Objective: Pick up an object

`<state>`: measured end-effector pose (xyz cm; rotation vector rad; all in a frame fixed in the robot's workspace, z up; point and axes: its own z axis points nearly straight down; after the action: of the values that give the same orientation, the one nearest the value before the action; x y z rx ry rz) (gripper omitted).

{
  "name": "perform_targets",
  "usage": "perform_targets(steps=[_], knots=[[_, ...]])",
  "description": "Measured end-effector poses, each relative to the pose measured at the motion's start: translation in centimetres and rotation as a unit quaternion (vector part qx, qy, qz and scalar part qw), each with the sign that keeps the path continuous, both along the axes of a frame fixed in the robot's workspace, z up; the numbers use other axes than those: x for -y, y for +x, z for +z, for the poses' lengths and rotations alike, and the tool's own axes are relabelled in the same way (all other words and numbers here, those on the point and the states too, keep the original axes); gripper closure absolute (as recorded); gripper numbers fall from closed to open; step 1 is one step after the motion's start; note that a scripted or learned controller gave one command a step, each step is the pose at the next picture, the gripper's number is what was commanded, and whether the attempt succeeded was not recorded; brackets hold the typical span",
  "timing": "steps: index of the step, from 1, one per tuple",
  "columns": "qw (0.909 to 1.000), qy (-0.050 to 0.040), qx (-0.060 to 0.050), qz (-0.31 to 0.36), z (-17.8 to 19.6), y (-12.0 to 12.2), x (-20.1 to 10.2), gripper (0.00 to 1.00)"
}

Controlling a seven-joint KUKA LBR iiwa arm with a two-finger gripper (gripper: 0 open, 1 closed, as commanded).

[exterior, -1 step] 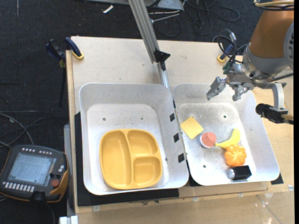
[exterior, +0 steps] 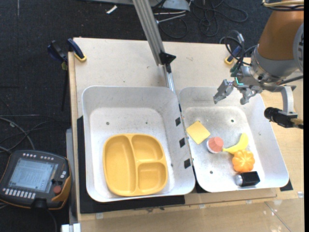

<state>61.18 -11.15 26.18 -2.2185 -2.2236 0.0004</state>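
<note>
A yellow divided tray sits alone in the left bin, far to the left of and below the gripper, as the grey-and-orange arm reaches in over the right bin. The gripper hangs above that bin's upper rim, its two fingers spread apart with nothing between them. The candidates for picking all lie below it, toward the bin's near end: a yellow square block down and to the left, a small pink-topped cup just beside it, a banana almost straight below, then an orange pumpkin-shaped toy and a black cylinder lowest of all. The cup, banana and pumpkin toy crowd together, apparently touching, so a descent there risks the fingers landing on two items at once or nudging one aside. The flat block may offer little to pinch, and the rounded toy could squirt free as the fingers close.
</note>
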Motion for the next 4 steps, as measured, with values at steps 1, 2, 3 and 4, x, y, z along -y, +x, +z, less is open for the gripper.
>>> perform_targets(steps=[1,2,3,4], knots=[[1.0000,0.0001,-0.003,-0.001,-6.0,-0.9,-0.1,0.00],[1.0000,0.0000,-0.002,-0.001,-10.7,-1.0,-0.9,0.00],[1.0000,0.0000,-0.003,-0.001,-16.1,-1.1,-0.9,0.00],[1.0000,-0.0004,0.001,-0.001,-14.7,-0.9,-0.9,1.00]])
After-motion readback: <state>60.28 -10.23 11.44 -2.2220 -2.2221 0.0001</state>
